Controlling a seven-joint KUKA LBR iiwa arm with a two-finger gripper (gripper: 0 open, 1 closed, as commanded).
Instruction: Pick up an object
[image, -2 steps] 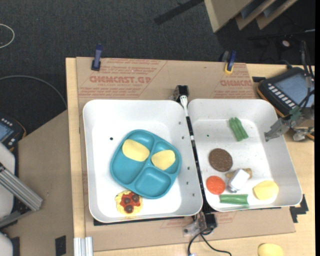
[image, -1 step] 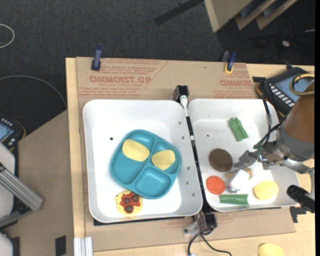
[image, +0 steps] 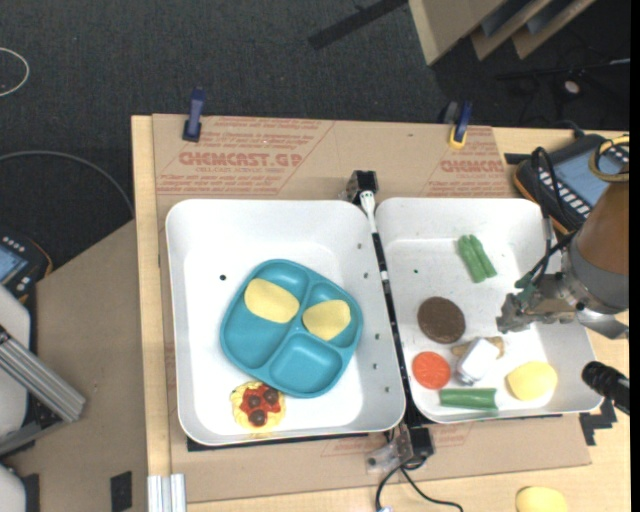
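Observation:
The right bin (image: 520, 215) holds a green pod (image: 476, 257), a brown disc (image: 441, 319), an orange-red round piece (image: 432, 370), a small white and tan object (image: 479, 359), a green stick (image: 467, 398) and a yellow lump (image: 531, 381). My gripper (image: 517, 313) hangs low over the right side of this bin, just right of the brown disc and above the white and tan object. Nothing shows between its tips.
The left bin (image: 190, 300) holds a blue divided plate (image: 287, 355) with two yellow pieces (image: 271, 300) on it, and a yellow item with red berries (image: 257, 403) at its front. A black rail (image: 378, 260) separates the bins. Cables and a dark device (image: 560, 185) sit at the back right.

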